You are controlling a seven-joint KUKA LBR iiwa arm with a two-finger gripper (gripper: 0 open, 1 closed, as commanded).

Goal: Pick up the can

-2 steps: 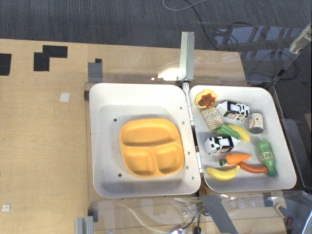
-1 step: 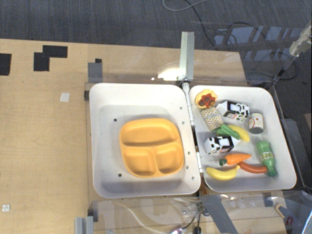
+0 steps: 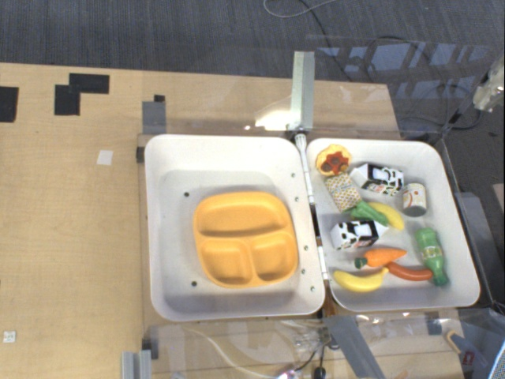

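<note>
The can [image 3: 414, 198] is small and silver-grey with a pale label. It lies on its side near the right wall of the right bin [image 3: 461, 235], beside a cow-patterned carton [image 3: 382, 179]. A pale, blurred bit of my gripper [image 3: 492, 90] shows at the right edge of the camera view, beyond the bin's far right corner. It is well apart from the can and nothing hangs from it.
The right bin also holds a second cow-patterned item [image 3: 355, 232], a green bottle [image 3: 431, 254], two bananas [image 3: 360, 279], a carrot [image 3: 382, 256], a red chilli [image 3: 410, 272] and a woven pouch [image 3: 342, 190]. A yellow divided plate [image 3: 245, 238] lies in the left bin [image 3: 170, 212].
</note>
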